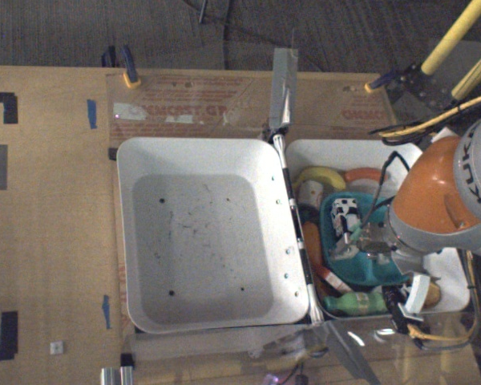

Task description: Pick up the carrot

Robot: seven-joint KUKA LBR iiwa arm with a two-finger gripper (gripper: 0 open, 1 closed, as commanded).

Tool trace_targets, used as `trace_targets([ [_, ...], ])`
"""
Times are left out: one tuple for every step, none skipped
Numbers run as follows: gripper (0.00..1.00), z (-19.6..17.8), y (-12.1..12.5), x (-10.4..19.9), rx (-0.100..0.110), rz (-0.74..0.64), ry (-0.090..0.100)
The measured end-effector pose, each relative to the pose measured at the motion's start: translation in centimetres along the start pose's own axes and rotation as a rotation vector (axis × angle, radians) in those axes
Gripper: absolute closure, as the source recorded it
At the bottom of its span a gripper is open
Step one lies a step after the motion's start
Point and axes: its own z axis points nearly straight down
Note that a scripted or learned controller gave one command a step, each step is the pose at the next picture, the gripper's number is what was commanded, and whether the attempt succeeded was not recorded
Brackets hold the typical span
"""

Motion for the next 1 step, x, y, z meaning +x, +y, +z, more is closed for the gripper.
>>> trace_targets([
  [0.00, -9.03, 0.69, 4.62, 0.027, -0.371, 0.012],
])
